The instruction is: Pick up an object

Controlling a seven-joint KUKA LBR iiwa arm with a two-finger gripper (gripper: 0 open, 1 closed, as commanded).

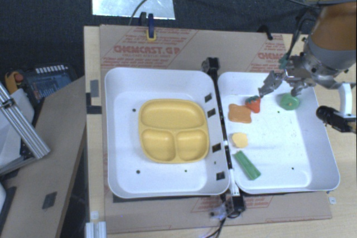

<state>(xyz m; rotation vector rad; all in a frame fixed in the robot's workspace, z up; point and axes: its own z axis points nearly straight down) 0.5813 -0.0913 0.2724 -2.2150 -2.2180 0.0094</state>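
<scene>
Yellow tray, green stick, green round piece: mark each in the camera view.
yellow tray [167, 114]: camera view, on its top compartment, left bin.
green stick [246, 165]: camera view, mid-length, right bin's near side.
green round piece [289, 101]: camera view, on its centre, right bin's far side.

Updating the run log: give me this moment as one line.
claw: above right bin, near red piece | grasp: none seen | green round piece: beside claw | yellow tray: left bin

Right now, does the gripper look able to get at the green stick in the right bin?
Probably yes. The green stick lies alone near the front of the right bin, apart from the pale yellow piece. The gripper hovers over the bin's back part; nothing lies between.
</scene>
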